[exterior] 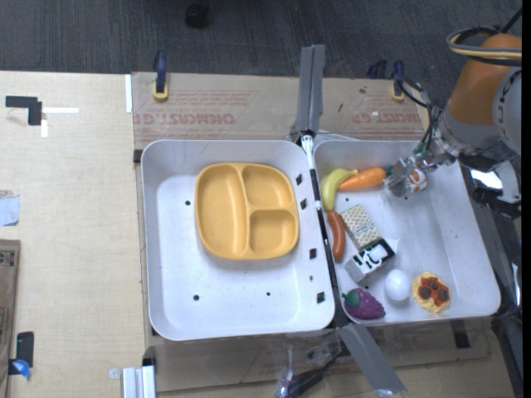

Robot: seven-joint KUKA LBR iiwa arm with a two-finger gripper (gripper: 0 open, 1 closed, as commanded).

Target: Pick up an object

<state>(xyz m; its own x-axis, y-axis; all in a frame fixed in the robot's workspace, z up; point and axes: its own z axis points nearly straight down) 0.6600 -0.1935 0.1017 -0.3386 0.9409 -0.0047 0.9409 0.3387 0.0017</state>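
Note:
My gripper [405,177] hangs low over the back of the right bin [465,247], just right of an orange carrot [362,179]. A small red and white thing [417,182] sits right at the gripper's tip; whether it is held is unclear. A yellow banana [330,186] lies left of the carrot. Further forward are a red sausage [336,233], a speckled cracker [358,221], a black and white box [371,258], a white egg [397,285], a small pizza [432,292] and a purple fruit [363,304].
The left bin [166,264] holds a yellow divided plate [246,210]. A raised divider [317,222] runs between the two bins. The arm's orange band [485,77] stands above the right bin's back right corner. Blue clamps [159,85] grip the cardboard behind the bins.

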